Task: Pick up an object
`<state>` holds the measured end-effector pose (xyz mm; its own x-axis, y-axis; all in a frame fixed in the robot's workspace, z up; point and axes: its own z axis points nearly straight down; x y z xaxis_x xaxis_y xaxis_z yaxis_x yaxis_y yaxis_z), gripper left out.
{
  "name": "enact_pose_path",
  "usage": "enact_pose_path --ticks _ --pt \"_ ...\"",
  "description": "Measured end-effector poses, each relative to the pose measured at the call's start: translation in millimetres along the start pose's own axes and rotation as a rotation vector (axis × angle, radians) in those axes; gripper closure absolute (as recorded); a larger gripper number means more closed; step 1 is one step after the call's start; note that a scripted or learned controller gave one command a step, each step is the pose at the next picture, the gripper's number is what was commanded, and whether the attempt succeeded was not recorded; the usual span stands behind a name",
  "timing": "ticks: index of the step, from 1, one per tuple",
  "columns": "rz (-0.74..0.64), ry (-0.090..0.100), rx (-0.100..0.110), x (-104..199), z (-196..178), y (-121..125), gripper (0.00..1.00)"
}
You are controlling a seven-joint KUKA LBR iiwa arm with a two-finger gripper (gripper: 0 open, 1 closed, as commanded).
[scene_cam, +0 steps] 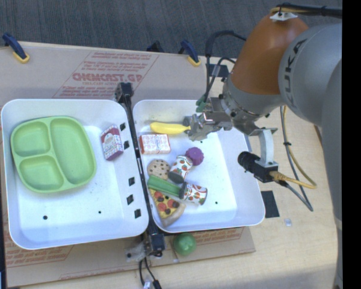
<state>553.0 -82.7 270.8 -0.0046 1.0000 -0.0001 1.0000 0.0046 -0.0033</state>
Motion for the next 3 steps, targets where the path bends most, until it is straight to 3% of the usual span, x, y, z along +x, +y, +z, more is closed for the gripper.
enact_pose_path --ticks 1,2,3 --pt "-0.002 0.000 0.002 36 72 34 1.00" --pt "0.000 0.000 0.001 -30 76 15 1.00" --pt "-0.004 0.000 0.001 25 61 7 1.00"
